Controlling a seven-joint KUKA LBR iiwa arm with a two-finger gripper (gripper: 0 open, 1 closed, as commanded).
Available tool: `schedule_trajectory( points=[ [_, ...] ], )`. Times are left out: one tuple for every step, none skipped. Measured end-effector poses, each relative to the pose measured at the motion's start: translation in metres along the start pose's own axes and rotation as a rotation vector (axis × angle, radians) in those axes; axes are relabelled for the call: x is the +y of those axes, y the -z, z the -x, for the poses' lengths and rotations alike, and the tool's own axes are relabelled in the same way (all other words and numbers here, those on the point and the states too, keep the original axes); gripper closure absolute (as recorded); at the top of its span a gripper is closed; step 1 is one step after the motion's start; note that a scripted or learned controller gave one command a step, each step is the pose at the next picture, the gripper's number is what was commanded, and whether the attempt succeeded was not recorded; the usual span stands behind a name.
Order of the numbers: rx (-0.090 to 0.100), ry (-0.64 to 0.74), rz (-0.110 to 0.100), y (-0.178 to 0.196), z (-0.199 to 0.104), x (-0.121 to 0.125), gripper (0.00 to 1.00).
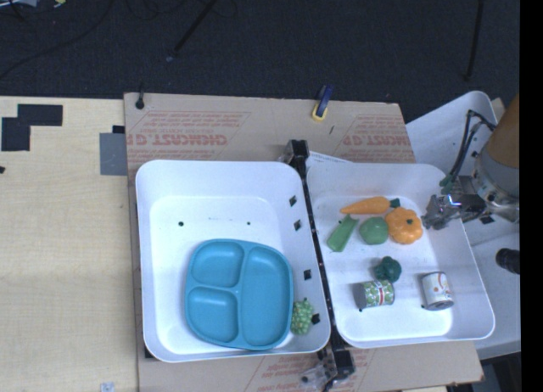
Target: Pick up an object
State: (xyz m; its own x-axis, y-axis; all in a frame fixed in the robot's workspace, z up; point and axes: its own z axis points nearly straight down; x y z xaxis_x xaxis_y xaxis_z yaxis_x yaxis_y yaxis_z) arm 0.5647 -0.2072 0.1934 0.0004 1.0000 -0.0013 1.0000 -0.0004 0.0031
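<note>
Camera view: the hand [443, 209] hangs over the right edge of the right bin [475, 297], at its far end, reaching in from the right. Whether its jaws stand apart or together cannot be told. No object sits between them. The toy pumpkin [405, 226] lies just to the hand's left, the nearest thing to it. Farther left lie a carrot [366, 206], its long axis running left to right, a green round vegetable [373, 231] and a green cucumber [343, 234]. Nearer the viewer sit broccoli [389, 267], a labelled can [375, 294] and a silver can [435, 290]. The left bin [170, 191] holds a blue divided plate [239, 294] and green grapes [301, 317].
</note>
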Motion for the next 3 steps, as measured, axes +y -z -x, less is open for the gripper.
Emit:
schedule_trajectory(
  points=[
    [0.001,0.001,0.000,0.037,0.001,0.001,1.00],
    [0.004,0.005,-0.003,0.037,-0.046,0.019,1.00],
    [0.003,0.005,-0.003,0.040,-0.098,0.033,1.00]
  ],
)
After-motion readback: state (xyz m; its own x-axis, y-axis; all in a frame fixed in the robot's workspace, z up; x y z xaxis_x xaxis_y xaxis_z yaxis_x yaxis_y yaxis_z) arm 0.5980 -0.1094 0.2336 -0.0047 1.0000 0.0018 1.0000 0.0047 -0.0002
